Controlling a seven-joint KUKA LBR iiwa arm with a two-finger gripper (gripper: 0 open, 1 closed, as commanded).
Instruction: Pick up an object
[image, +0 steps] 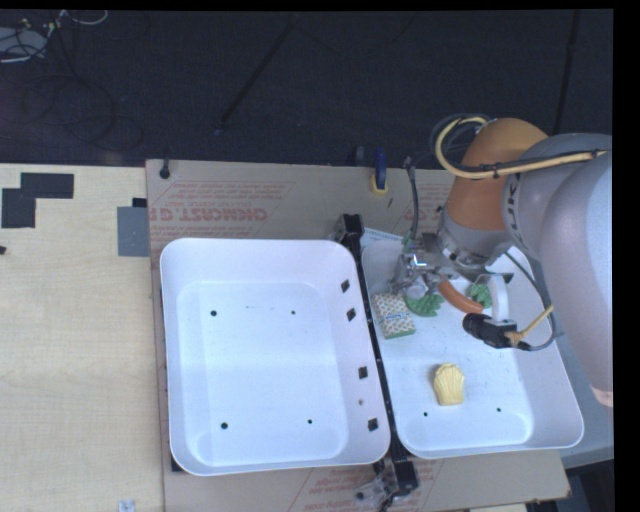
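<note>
My gripper (420, 275) is low in the right bin (540, 425), near its back, under the orange wrist band. It hangs over a small pile: a green object (428, 302), an orange carrot-like piece (458, 296) and another green bit (480, 295). A patterned checked packet (394, 314) lies just left of the pile. A yellow corn-like object (449, 384) lies alone toward the bin's front. Nothing shows between the fingers.
The left bin (180, 300) sits beside the right one, with a black divider with clips (362, 330) between them. A black and yellow cable (500, 332) loops off the arm over the right bin. The grey arm covers the bin's back right corner.
</note>
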